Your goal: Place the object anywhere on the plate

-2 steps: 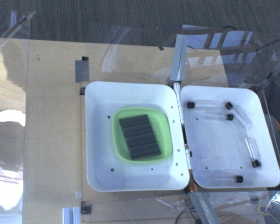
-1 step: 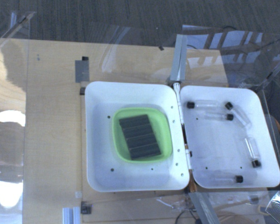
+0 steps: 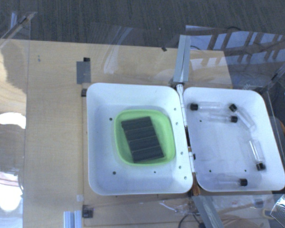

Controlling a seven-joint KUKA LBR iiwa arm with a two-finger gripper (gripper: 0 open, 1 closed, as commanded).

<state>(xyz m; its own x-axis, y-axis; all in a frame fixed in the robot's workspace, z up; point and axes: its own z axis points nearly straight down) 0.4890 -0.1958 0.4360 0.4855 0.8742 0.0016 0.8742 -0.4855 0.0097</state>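
The wooden bench holds two white bins side by side. The left bin has a green plate in it. The plate sits near the middle of that bin, a bit toward 3 o'clock.

A dark grey block lies flat on the plate, right in its middle. None of the block hangs over the green rim. I think this block is the object, so the job looks done. The step now is likely the very end, with the block let go and resting.

The next move would only need the arm to stay away and not bump the plate. I cannot tell how the gripper is set.

The block is longer one way than the other. Its long side runs from about 11 o'clock to about 5 o'clock. Lines cross its top the short way, from about 8 o'clock to 2 o'clock. Both ends look the same, so it has no clear front.

The right bin holds a few small clear tubes with black caps. They lie near its 12, 3 and 6 o'clock edges.
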